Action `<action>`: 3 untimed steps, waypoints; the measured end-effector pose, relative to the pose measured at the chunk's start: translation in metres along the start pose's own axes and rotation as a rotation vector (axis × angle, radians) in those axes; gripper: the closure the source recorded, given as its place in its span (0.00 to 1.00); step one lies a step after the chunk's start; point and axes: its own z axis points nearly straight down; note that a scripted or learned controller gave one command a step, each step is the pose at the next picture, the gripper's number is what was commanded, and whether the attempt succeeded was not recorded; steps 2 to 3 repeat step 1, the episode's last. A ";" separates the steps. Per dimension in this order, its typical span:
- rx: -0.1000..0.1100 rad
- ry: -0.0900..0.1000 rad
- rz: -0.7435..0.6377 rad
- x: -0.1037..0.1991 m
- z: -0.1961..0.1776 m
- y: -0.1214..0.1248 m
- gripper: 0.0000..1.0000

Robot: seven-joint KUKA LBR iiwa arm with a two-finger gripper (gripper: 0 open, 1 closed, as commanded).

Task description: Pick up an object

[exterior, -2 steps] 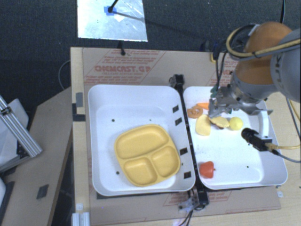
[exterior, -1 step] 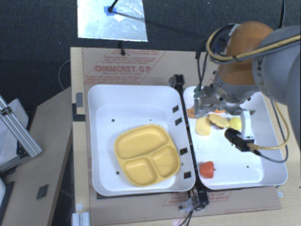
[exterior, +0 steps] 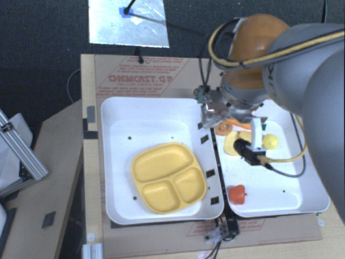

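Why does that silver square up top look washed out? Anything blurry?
Camera view: the silver sheet reflects light as mottled glare; the grey arm, nearest the lens, looks soft; the yellow tray and red object look fairly crisp.

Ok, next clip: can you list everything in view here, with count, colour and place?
left bin: one, white, left half of the bench
right bin: one, white, beside the left bin
divided tray: one, yellow, in the left bin, toward its front
chunky object: one, red-orange, front left of the right bin
round object: one, yellow, middle of the right bin
flat piece: one, pale yellow, right bin, near its left wall
thin piece: one, orange, right bin, behind the flat piece
cardboard sheet: one, brown with red print, under both bins
shiny sheet: one, silver, behind the bench
arm: one, grey with an orange band, over the right bin
gripper: one, dark, above the right bin's back left
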 end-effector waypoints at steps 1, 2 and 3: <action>0.002 -0.001 0.002 0.045 0.009 0.005 1.00; 0.002 -0.001 0.002 0.045 0.009 0.005 1.00; 0.002 -0.001 0.002 0.045 0.009 0.005 1.00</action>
